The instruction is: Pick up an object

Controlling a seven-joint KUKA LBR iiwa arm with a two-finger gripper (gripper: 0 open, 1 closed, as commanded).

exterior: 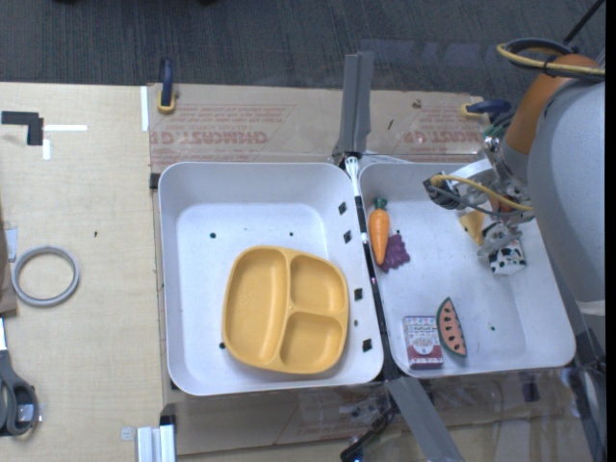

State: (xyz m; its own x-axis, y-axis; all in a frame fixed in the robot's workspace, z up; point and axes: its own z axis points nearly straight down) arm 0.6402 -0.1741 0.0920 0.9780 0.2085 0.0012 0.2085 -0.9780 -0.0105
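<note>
The right bin (539, 340) holds an orange carrot (379, 231) with a purple grape bunch (396, 251) beside it at the left wall. A watermelon slice (450, 327) and a small red-and-white carton (422, 342) lie near the front edge. My gripper (496, 242) reaches down into the bin's back right part, under the grey arm with its orange band. A small yellow piece (472, 224) and a black-and-white piece (506, 256) sit right at its tip; I cannot tell whether either is held.
The left bin (192, 191) holds a yellow divided plate (286, 308). A grey tape ring (43, 275) lies on the bench at far left. Cables hang around the wrist at the right bin's back edge.
</note>
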